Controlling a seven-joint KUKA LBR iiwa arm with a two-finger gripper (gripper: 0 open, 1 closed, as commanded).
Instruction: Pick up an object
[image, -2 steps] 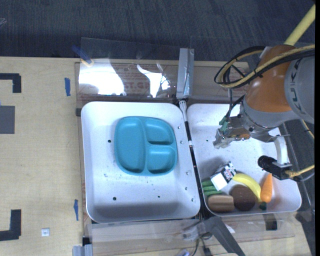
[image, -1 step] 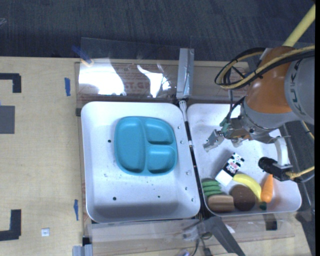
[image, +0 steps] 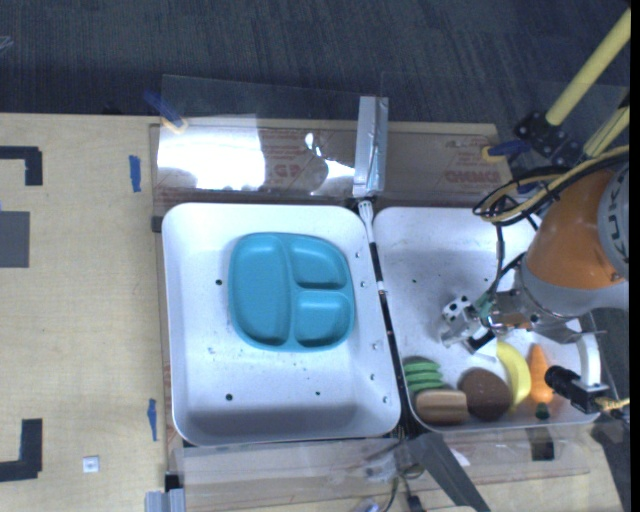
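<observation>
Gripper (image: 463, 325) hovering in the right bin (image: 420, 245), its grasp state impossible to tell.
Candidate objects are lying just below-right of it: banana (image: 516, 372), brown ball (image: 484, 393), carrot (image: 540, 375); a good pick is calling for centring over one item before descending.
</observation>
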